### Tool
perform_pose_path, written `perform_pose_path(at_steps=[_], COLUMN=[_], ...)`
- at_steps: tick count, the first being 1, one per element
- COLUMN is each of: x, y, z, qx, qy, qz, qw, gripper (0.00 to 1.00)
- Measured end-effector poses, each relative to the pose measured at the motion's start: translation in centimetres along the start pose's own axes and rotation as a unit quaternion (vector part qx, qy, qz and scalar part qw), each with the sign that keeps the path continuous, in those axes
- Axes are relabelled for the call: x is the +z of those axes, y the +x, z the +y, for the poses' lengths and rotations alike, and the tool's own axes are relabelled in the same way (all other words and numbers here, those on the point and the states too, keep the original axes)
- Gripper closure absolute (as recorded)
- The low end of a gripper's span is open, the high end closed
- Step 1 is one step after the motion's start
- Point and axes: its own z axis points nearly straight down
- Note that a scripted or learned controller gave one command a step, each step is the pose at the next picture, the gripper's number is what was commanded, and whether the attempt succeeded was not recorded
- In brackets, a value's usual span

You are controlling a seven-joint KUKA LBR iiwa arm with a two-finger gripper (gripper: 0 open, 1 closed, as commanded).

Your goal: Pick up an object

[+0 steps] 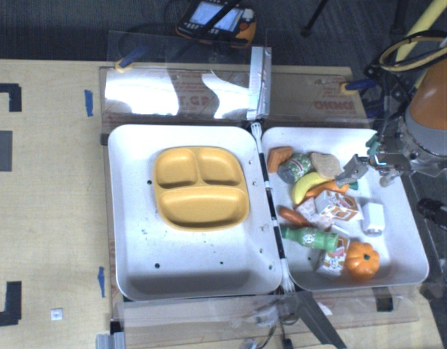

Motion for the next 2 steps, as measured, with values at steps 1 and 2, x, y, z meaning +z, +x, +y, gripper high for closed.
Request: perform_pose_path(at_steps=[1,2], x=[6.0,13.4], y=[0.3,-1.6], z=[-0.2,1.9], qx=[0.073,0.068], qy=[0.0,-0.001], qz=[0.0,-0.001], qw=[0.9973,0.9977], gripper=[0.0,0.0])
